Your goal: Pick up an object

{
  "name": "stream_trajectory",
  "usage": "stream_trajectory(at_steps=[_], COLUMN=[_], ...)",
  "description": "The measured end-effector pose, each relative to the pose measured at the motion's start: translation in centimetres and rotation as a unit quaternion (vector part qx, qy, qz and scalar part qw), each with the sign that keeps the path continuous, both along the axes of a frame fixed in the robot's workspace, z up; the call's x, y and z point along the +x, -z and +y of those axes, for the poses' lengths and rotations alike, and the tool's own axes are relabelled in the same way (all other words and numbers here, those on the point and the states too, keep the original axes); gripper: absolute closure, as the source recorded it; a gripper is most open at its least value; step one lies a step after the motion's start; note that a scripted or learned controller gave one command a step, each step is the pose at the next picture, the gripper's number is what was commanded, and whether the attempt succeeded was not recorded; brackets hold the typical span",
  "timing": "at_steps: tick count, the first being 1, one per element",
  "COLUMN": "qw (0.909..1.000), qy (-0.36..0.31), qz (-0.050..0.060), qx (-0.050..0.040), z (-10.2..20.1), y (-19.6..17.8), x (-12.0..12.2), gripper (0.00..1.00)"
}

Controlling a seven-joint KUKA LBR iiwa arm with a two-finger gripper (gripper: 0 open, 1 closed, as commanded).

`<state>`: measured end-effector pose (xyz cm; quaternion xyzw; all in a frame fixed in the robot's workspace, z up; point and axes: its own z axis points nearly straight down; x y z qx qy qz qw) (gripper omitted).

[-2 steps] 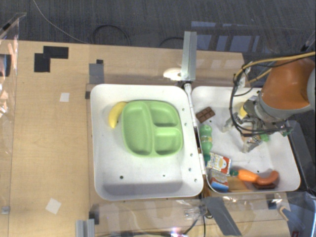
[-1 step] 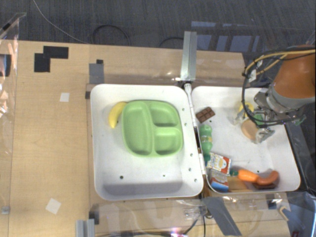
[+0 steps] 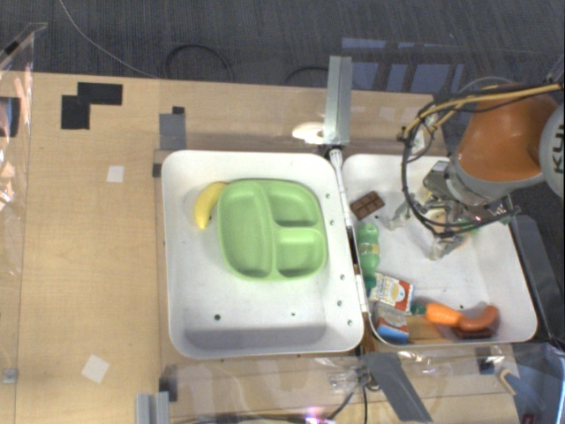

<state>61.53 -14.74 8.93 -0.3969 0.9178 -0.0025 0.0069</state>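
Camera view: gripper (image 3: 448, 237) over the right bin (image 3: 508, 268), open or closed impossible to tell. Near, to its left: brown bar (image 3: 368, 205) and green bottle (image 3: 366, 247). Lower left of it: small carton (image 3: 394, 291). Below it: orange carrot (image 3: 441, 314) touching brown sausage (image 3: 481, 318). Well apart, far left: green plate (image 3: 269, 228) with banana (image 3: 207, 204) beside.

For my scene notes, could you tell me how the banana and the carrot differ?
The banana is yellow and curved; the carrot is orange and straighter. The banana lies in the left bin beside the green tray; the carrot lies in the right bin among other items. Both are toy-like foods lying flat.
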Motion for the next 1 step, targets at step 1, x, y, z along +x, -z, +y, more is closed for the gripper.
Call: stream_trajectory(at_steps=[1], qw=[1.0], qy=[0.0], qz=[-0.001], qx=[0.0002], z=[5.49], y=[-0.1], x=[-2.07], gripper=[0.0])
